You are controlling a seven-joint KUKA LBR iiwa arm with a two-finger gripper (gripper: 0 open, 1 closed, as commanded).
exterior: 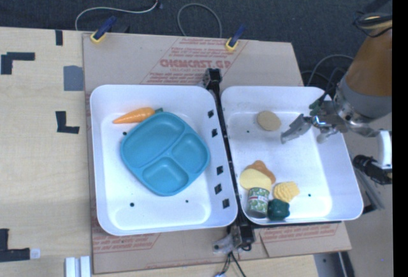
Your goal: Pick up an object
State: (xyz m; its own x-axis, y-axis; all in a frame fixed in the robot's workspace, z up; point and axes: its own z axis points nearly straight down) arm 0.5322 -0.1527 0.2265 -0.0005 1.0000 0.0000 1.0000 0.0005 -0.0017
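The hand [307, 128] hangs over the right bin [331, 161], fingers spread apart and grasping nothing. A tan round piece [268, 120] lies just left of it. Yellow pieces [256, 177], a small can [258, 200] and a dark green item [278, 209] cluster at the bin's near edge. The left bin [105, 142] holds a blue tray [165, 152] and a carrot [133, 115].

Tray [166, 152], carrot [134, 115] left bin [102, 161]; foods right bin [338, 199].
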